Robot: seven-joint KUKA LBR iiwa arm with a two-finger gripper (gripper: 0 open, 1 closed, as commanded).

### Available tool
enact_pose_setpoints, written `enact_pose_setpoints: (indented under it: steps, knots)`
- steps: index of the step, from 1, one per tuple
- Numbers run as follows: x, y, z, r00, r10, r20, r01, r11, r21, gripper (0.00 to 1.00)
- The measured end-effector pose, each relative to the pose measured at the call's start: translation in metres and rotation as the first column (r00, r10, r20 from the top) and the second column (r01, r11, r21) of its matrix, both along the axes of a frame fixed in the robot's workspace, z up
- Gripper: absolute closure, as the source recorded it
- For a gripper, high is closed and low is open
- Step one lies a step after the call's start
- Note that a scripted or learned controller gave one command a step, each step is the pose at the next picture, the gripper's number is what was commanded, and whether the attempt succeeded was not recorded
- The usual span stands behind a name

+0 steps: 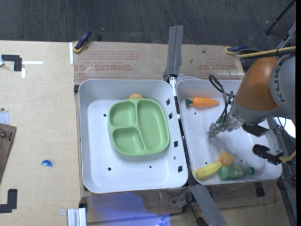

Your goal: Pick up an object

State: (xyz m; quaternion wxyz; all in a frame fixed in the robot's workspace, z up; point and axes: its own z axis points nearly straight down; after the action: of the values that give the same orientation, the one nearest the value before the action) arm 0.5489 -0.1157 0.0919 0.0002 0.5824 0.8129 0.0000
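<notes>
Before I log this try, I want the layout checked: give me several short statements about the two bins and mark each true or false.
1. The green three-compartment plastic plate lies in the left white bin. True.
2. The orange toy carrot lies in the left bin. False: it lies in the right white bin, near its far wall.
3. The yellow toy banana touches the plate. False: it lies in the right bin, near its front edge.
4. The green plastic bottle lies on its side beside the banana. True.
5. The gripper is over the right bin. True.

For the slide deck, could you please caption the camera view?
KUKA arm's gripper hovers in the right bin among carrot, banana and green bottle; green plate fills the left bin.
</notes>
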Motion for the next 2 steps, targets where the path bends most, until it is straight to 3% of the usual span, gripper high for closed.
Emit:
enact_pose_setpoints:
  steps: [1, 2]
  knots:
    - [-0.0044, -0.0132, 0.1051, 0.999, 0.042, 0.001, -0.042, 0.999, -0.001, 1.0]
    - [-0.0045, -0.0133, 0.1049, 0.999, 0.042, 0.001, -0.042, 0.999, -0.001, 0.0]
